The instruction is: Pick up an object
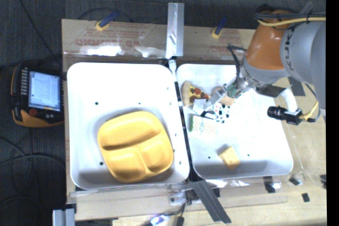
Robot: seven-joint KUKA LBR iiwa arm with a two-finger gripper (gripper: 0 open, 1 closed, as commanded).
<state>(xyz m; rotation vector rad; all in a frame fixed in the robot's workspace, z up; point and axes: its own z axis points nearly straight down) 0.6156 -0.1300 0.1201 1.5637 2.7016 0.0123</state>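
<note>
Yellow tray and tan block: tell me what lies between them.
In the camera view, between the yellow tray and the tan block run the two bins' adjoining walls and bare white floor.

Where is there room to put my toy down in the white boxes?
Left bin: bare floor along the top, above the yellow tray, which fills the lower middle. Right bin: bare floor on the right, past the tan block. It is crowded at the right bin's upper left, where small items cluster under the claw.
</note>
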